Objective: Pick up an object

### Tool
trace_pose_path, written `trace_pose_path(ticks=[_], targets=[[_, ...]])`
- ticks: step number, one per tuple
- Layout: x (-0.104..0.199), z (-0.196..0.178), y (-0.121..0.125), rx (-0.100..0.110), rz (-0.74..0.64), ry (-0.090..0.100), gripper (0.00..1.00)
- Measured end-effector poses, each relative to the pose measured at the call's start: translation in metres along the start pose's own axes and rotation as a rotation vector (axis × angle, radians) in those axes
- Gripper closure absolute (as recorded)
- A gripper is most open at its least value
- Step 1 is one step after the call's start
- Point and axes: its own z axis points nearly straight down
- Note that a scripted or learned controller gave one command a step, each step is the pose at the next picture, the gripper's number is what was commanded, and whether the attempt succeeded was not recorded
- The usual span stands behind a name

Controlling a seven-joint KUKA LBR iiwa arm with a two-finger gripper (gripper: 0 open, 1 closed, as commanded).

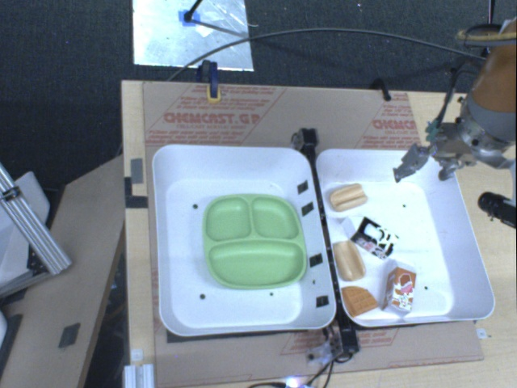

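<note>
The right bin (452,241) holds a tan bread roll (346,196), a black and white packet (372,237), a second tan roll (349,260), a brown toast wedge (359,300) and a small red and white carton (400,288). My gripper (426,166) hangs over the bin's far right corner, well above and to the right of the upper roll. Its two dark fingers are spread apart with nothing between them, so it is open.
The left bin (178,217) bears a green divided plate (254,240). A black clip divider (315,217) runs between the bins. A yellow and blue clamp (212,81) sits on the cardboard at the back. A cable arcs across the top.
</note>
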Motion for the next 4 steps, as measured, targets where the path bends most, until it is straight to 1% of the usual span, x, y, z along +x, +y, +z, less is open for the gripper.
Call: trace_pose_path(ticks=[1,2,3,4], targets=[[0.0,-0.007,0.002,-0.011,-0.002,-0.002,0.0],[-0.004,0.055,0.005,-0.007,0.0,-0.001,0.0],[-0.002,0.117,0.01,-0.007,0.001,-0.001,0.0],[-0.001,0.169,0.01,-0.007,0.001,-0.001,0.0]])
